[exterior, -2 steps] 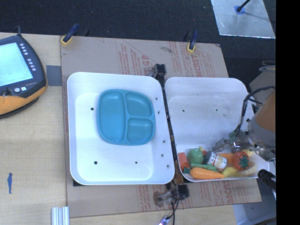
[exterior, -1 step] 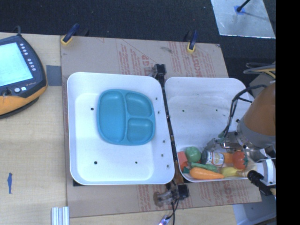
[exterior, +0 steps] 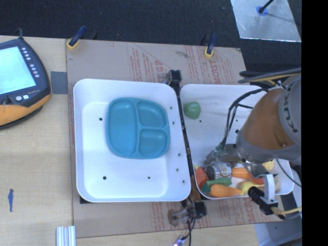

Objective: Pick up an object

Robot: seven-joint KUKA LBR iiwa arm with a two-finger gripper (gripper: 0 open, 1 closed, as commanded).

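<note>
My gripper (exterior: 219, 167) is low in the right bin (exterior: 215, 94), at its front left part, right over a heap of small toy items. Under and beside it lie a red piece (exterior: 200, 177), an orange carrot-like piece (exterior: 223, 191), another orange piece (exterior: 241, 173) and a yellow piece (exterior: 247, 187). A dark cylindrical bit (exterior: 219, 172) sits right at the gripper's tip, and whether it is held is unclear. A green rounded object (exterior: 192, 109) lies alone at the bin's back left. The grey and orange arm (exterior: 269, 127) covers the bin's right side.
The left bin (exterior: 87, 137) holds a blue divided plate (exterior: 137, 127). A tablet-like pendant (exterior: 20, 81) rests on the bench at far left. Clamps (exterior: 174, 77) join the bins at the back and at the front (exterior: 187, 211). Cables (exterior: 233, 114) loop off the arm.
</note>
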